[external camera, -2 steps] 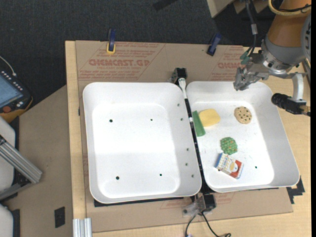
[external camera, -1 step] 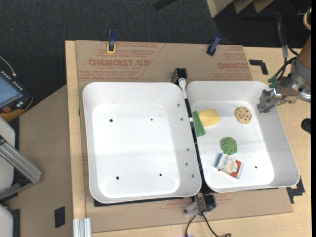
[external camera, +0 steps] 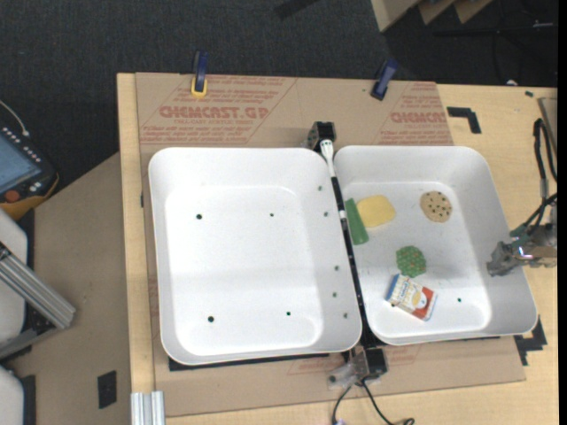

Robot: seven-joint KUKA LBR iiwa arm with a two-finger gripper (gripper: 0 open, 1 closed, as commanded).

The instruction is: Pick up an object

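Claw (perhaps) edge-cropped, blurred

Items crowding right bin

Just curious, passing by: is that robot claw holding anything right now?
Gripper: at the right bin's right rim, nothing seen in it; open or shut cannot be told.

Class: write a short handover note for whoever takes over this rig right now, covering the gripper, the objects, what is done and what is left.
Gripper: at the right bin's right rim, holding nothing visible.
Objects, all in the right bin: yellow piece, green block by the divider, cookie, green ball, small carton.
Done: nothing picked yet.
Left: choose an object, grasp it and lift.
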